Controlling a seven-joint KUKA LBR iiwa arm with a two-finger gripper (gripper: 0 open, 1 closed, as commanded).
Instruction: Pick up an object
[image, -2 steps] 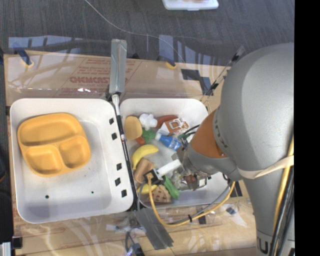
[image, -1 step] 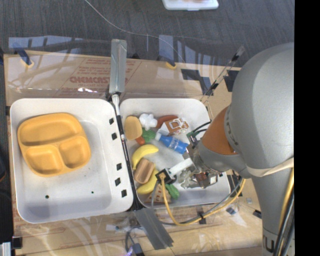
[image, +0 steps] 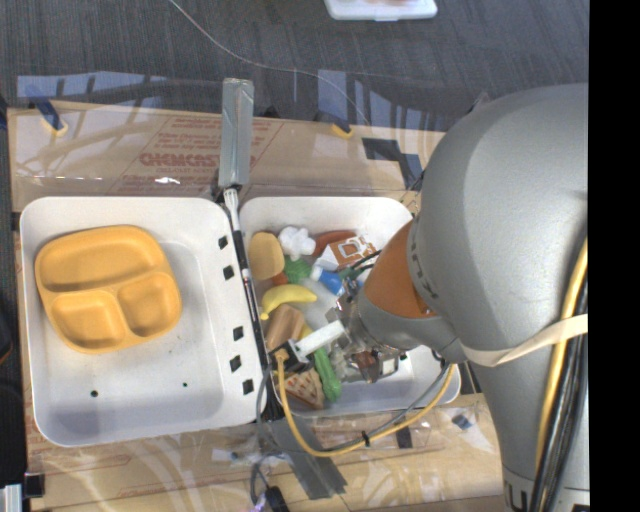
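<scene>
The gripper (image: 352, 352) is down among the toy food in the right bin (image: 385, 212), near the banana (image: 288, 297), apparently reaching to grasp; I cannot tell its state, so next it needs a firm hold before lifting.

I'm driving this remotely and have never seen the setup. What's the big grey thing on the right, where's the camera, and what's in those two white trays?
The big grey shape is the robot arm, reaching in from the right; the orange band sits just above its wrist. The single camera is fixed above the bench, looking down at a slant. The left bin holds a yellow divided plate. The right bin holds a heap of toy food, including a banana. The hand is down among the toys, but I cannot tell whether it holds anything.
</scene>
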